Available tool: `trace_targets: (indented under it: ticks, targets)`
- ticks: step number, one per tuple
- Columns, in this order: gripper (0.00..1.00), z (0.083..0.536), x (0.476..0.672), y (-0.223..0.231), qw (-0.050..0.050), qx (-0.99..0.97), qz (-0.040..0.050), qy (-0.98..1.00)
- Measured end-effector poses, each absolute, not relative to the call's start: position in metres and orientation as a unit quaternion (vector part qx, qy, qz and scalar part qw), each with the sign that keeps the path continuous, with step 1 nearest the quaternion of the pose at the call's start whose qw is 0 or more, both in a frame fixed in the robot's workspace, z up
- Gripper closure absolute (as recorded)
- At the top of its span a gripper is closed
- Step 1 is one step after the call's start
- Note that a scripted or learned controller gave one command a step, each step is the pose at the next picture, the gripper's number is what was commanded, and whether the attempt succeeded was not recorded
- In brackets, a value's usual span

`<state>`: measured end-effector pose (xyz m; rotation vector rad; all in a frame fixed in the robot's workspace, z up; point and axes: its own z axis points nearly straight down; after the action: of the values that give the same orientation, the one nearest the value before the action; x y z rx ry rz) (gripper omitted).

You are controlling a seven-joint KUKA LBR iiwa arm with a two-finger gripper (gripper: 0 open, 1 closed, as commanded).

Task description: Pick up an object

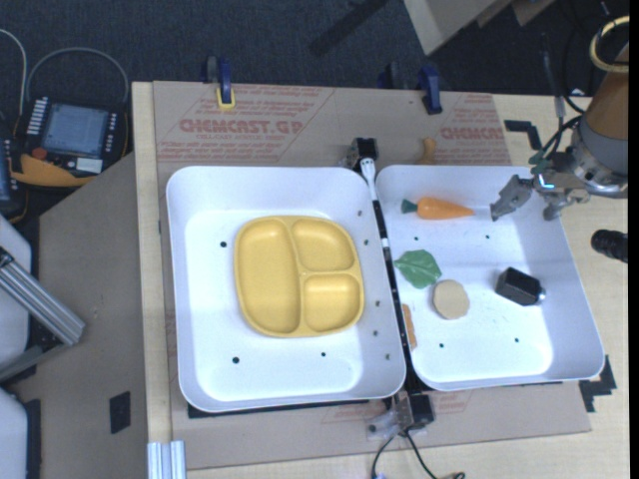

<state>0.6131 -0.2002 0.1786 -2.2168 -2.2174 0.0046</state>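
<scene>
My gripper (527,198) over right bin (569,267), upper right corner; jaws spread, nothing between. Carrot (444,209) just left of gripper. Leaf (418,266), cookie (450,300), black block (519,285) below carrot.

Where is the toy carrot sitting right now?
In the camera view, the carrot lies near the far edge of the right bin, above the green leaf, with the gripper just to its right.
</scene>
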Motion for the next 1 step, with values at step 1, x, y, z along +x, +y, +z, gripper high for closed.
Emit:
trace_targets:
  ticks: [1]
  targets:
    - [0.00,0.1350,0.6104,-0.1962,0.003,-0.707,0.0015,-0.707]
